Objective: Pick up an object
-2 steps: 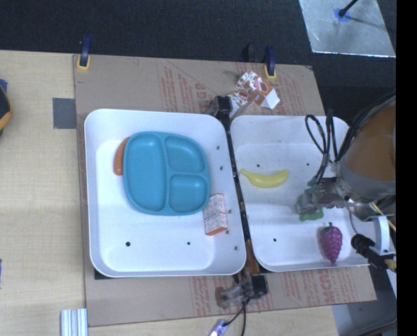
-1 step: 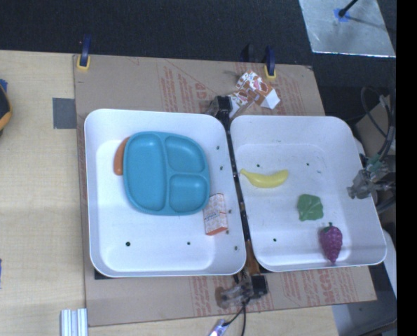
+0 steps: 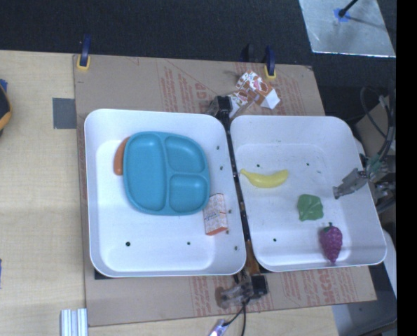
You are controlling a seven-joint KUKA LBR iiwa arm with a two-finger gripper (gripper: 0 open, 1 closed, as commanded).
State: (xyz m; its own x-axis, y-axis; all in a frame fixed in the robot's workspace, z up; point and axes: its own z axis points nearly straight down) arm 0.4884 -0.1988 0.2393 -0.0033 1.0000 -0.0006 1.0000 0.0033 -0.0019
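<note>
White plastic forms the two shallow bins set side by side on the worktop (image 3: 33,208), probably so loose things stay corralled within the arm's reach. The left bin (image 3: 106,250) holds three things: one blue divided plate (image 3: 167,172), one orange piece (image 3: 118,158) tucked under the plate's 9 o'clock edge, and one small packet (image 3: 216,214) at its 4 o'clock. The right bin (image 3: 292,135) also holds three, each a candidate for picking: one yellow banana (image 3: 265,178) at 10 o'clock, one green leafy piece (image 3: 310,207) near centre, and one purple grape bunch (image 3: 330,241) at 5 o'clock. The gripper (image 3: 348,184) sits at the bin's 3 o'clock rim, well apart from all three; I cannot tell how it is set, and nothing shows in it.
</note>
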